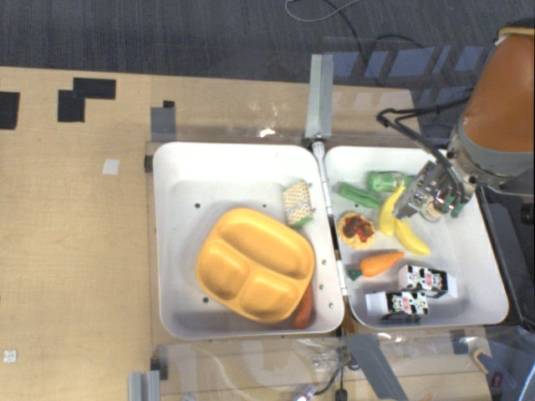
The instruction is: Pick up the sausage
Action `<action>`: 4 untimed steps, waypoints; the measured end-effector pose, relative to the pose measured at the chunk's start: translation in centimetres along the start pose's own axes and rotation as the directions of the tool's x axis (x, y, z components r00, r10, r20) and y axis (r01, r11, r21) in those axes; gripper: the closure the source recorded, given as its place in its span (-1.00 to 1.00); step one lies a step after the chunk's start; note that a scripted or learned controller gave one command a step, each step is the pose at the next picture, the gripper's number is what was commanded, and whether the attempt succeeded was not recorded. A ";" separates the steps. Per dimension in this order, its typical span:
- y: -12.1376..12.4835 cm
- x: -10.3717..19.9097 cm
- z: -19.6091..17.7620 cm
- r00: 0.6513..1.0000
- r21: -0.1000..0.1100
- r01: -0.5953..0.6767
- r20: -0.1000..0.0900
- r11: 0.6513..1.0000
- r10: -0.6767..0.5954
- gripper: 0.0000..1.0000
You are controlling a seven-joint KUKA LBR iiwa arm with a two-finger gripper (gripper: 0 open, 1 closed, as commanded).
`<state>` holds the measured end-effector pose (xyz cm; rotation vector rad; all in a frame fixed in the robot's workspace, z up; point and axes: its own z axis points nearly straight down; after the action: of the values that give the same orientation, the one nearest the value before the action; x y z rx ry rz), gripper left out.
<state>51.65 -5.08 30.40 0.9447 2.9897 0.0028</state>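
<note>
The sausage [304,306] is a reddish-brown piece in the left bin [180,249], near the front right corner. The yellow divided plate [253,264] hides most of it, leaving only its right side showing. My gripper [415,200] hangs over the right bin [485,266], just above the upper end of a yellow banana [399,222]. That places it well to the right of the sausage and farther back, across the wall between the bins. Nothing from the bins can be seen in its grasp.
A small patterned snack [297,203] lies by the plate's far right edge. In the right bin are a green bottle-like item [380,182], a pizza slice [358,228], a carrot [381,263] and two milk cartons [414,293].
</note>
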 end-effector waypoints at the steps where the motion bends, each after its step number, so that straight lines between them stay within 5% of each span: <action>1: -3.4 1.1 9.5 0.832 -0.001 0.555 0.000 0.832 -0.555 1.00; 2: -6.0 -0.7 16.6 0.625 -0.001 0.781 0.000 0.625 -0.781 1.00; 3: -1.4 -1.0 11.8 0.390 0.001 0.921 0.004 0.390 -0.921 1.00; 4: 1.3 -1.1 11.8 -0.188 0.001 0.982 0.004 -0.188 -0.982 1.00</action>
<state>53.36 -4.65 18.61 -1.7006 2.6302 -0.0035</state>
